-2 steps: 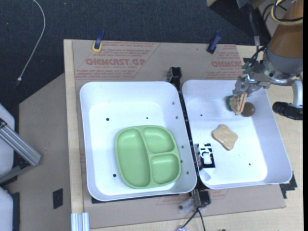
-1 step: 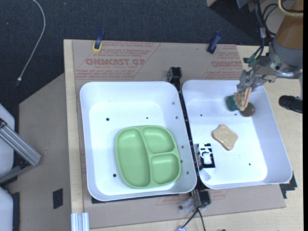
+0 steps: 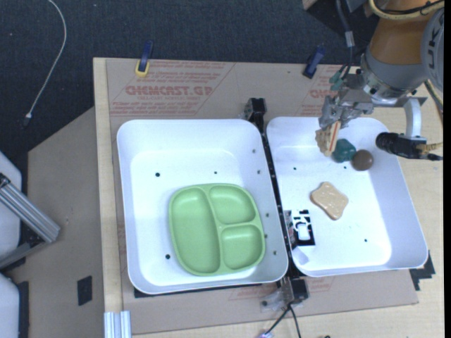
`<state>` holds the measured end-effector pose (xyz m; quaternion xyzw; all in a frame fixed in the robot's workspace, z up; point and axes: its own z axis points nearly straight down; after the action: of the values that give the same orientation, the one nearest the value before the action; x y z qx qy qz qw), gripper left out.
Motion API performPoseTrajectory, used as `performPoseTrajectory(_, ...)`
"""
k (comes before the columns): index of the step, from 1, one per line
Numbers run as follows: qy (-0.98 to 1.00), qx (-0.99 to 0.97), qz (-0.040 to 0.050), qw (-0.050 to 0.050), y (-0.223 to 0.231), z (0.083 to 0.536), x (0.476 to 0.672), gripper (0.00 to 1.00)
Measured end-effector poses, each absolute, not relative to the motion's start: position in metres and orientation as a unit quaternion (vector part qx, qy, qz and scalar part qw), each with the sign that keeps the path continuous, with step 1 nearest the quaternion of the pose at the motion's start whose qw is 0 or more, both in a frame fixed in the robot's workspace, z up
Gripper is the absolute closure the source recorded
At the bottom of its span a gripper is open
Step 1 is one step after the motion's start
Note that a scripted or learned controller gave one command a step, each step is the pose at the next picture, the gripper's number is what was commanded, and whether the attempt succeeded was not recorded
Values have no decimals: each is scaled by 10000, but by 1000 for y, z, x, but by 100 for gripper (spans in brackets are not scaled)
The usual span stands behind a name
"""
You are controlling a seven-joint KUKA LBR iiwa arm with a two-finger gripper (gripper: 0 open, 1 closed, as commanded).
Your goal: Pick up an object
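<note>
Upper right of frame, right bin (image 3: 394, 252): gripper (image 3: 328, 141) lowered beside teal object (image 3: 344, 150) (finger spacing cannot be told); brown ball (image 3: 362, 160) adjoining; tan bread-shaped piece (image 3: 330, 200) at centre. Left bin (image 3: 141, 153): green divided plate (image 3: 215, 228).

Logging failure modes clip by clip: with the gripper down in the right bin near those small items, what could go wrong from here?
1. The gripper is beside the teal object, which lies close to the brown ball; closing may nudge one or catch both.
2. The ball is round and could roll away if bumped.
3. The gripper works near the right bin's far wall, so a finger might catch it.
</note>
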<state>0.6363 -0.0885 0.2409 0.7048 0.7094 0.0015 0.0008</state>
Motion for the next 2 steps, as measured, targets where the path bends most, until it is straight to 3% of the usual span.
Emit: performPoseTrajectory(2, 7091, 7051, 8, 0, 22, 221, 654, 100)
